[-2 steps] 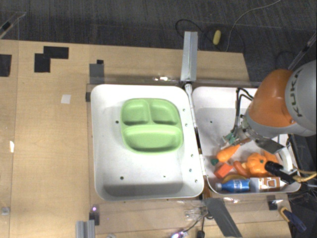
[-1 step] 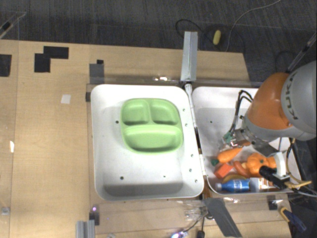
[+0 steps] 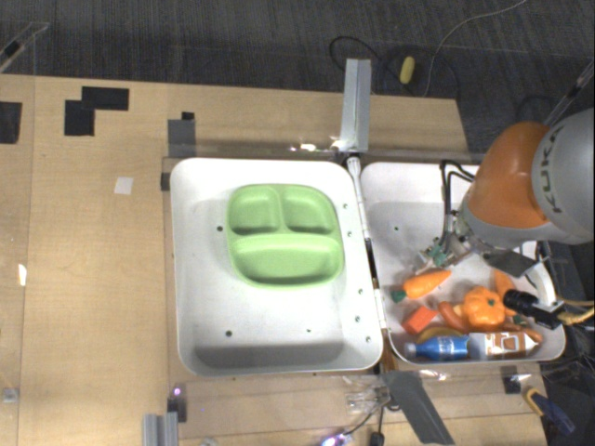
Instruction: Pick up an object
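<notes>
The pincer (image 3: 439,252) hangs low in the right bin (image 3: 402,203), just above the carrot (image 3: 427,283); whether it is open or closed I cannot tell. The reaching step seems in hand; next it must descend onto the carrot and close

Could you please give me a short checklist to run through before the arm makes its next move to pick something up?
1. Claw over the right bin: ok.
2. A target is near: the carrot lies just below the claw: ok.
3. Claw fingers open enough: cannot tell, too small.
4. Target free of neighbours: not ok, the carrot lies against other toys, with the orange pepper and blue bottle crowded close by.
5. Left bin ready to receive: the green divided tray sits in it: ok.
</notes>
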You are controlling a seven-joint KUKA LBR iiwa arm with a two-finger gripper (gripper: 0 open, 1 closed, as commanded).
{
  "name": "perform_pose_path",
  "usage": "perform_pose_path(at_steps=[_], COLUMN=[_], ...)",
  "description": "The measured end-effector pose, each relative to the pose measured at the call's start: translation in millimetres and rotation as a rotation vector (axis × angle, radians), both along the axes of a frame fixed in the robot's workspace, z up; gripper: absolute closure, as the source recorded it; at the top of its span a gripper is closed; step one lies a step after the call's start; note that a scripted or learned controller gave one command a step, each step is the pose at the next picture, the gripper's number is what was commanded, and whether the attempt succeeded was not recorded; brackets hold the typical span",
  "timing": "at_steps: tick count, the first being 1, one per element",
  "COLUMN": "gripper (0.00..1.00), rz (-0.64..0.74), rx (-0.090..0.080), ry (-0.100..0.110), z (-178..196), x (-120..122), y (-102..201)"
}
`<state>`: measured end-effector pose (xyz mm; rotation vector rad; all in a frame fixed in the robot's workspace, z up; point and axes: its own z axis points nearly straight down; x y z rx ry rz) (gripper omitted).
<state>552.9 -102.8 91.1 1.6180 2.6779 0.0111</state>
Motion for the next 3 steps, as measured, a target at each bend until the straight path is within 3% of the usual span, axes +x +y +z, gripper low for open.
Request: perform_pose_path(at_steps=[1,2,3], gripper=[1.00,1.00,1.00], rz=[0.271,0.168,-0.083], rx=[-0.008,-0.004,0.001], ry=[-0.007,-0.005,0.005], z=[1,0,-3], x=[-48,23,115], y=[-24,4,15])
